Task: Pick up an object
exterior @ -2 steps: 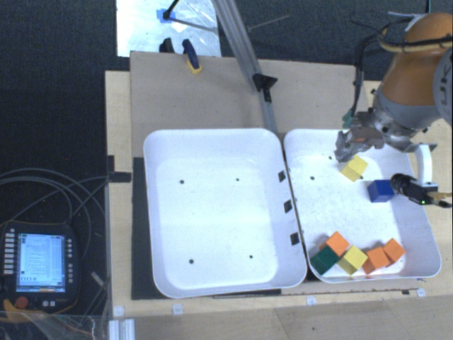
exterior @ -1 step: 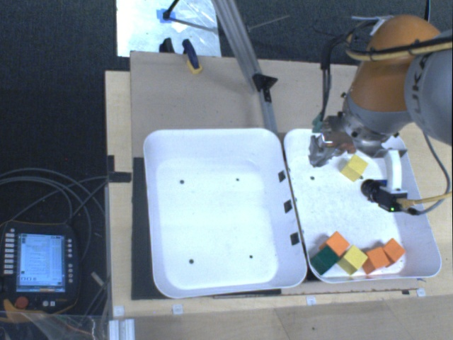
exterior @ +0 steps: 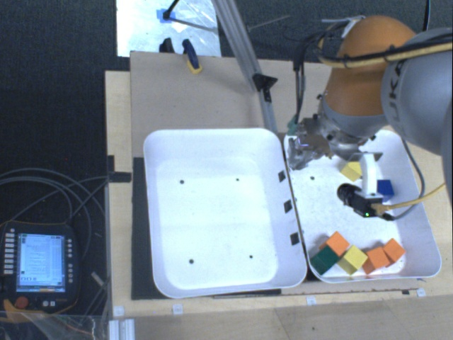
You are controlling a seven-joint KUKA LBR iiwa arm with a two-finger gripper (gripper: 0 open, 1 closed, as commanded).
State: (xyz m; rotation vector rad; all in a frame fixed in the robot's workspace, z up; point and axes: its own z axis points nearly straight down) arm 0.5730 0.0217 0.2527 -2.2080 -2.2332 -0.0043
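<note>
Claw (exterior: 303, 149): hanging over the far left corner of the right bin (exterior: 320, 211), close to the wall beside the left bin (exterior: 212, 131). I cannot tell whether it is open or closed, and nothing is showing in its grip.
Arm (exterior: 417, 98): reaching in from the right, with its orange band sitting above the far end of the right bin.
Surface (exterior: 177, 91): carrying both bins side by side.
Nearest candidate: a yellow block (exterior: 350, 170) is lying on the right bin's floor near the claw, with bare floor showing on its left and near sides.
Next along: a blue block (exterior: 384, 187) is sitting near the yellow one, toward the bin's right wall.
Near-end cluster: 5 blocks are crowding together, a green block (exterior: 324, 261), a second yellow block (exterior: 352, 259) and 3 orange blocks (exterior: 337, 243), several of them touching.
Handling, as I am judging it: these are looking like small, stiff, light cubes, not fragile. Their smooth faces could slip if they are pinched on a corner.
Where to take hold: I am favouring 2 opposite flat faces of the lone yellow block, with the claw turned square to them.
Risk: the clustered blocks are leaving little room on either side, so a try there is likely to nudge neighbours.
</note>
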